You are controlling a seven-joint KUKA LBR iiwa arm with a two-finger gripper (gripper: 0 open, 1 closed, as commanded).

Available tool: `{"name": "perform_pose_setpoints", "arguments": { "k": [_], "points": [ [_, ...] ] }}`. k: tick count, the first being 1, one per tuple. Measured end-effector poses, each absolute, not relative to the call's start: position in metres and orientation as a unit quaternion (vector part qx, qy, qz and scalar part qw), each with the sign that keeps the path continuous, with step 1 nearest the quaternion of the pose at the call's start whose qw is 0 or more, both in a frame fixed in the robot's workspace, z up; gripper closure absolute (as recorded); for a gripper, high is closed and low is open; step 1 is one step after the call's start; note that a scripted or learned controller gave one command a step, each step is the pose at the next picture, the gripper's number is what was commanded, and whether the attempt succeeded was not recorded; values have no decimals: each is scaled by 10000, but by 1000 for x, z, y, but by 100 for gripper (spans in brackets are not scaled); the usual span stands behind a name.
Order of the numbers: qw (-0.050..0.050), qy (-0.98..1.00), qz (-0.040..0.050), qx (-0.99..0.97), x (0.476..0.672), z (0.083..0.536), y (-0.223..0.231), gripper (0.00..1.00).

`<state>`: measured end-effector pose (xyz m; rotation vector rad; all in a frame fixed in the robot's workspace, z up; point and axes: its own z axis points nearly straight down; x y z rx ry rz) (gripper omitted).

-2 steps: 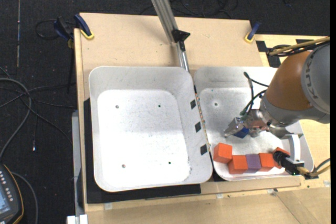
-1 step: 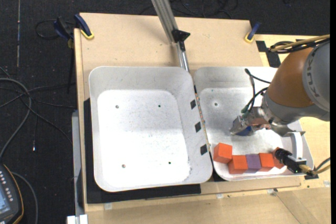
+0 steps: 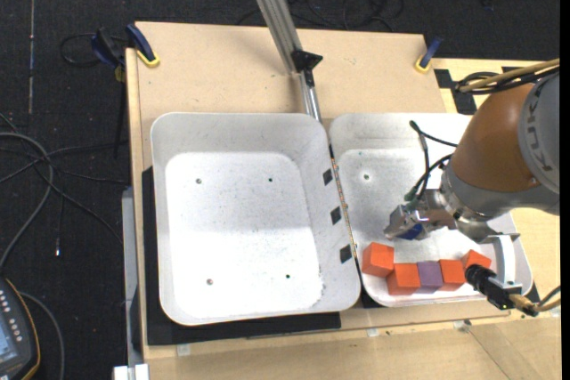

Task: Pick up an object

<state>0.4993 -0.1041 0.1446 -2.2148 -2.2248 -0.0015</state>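
My gripper [image 3: 405, 223] hangs low over the right bin [image 3: 374, 147], near its middle, on the grey arm with the orange band that comes in from the right. A small blue piece [image 3: 412, 232] shows right at the gripper's tip; whether it is held is unclear. Along the bin's front edge lies a row of blocks: an orange block [image 3: 378, 258] just below the gripper, another orange block [image 3: 405, 278], a purple block [image 3: 430, 274], a third orange block [image 3: 451, 271] and a red-orange one [image 3: 478, 261] partly behind the arm.
The left bin [image 3: 178, 191] lies beside the right one, with black clips [image 3: 337, 214] on the shared rim. A slanted metal pole [image 3: 276, 4] crosses the back of the bench. Cables trail off the arm's wrist.
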Motion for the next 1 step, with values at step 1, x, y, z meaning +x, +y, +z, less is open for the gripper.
{"name": "perform_pose_setpoints", "arguments": {
  "k": [1],
  "points": [
    [-33,-7108,-38,-7034,554,249,-26,100]
  ]
}}
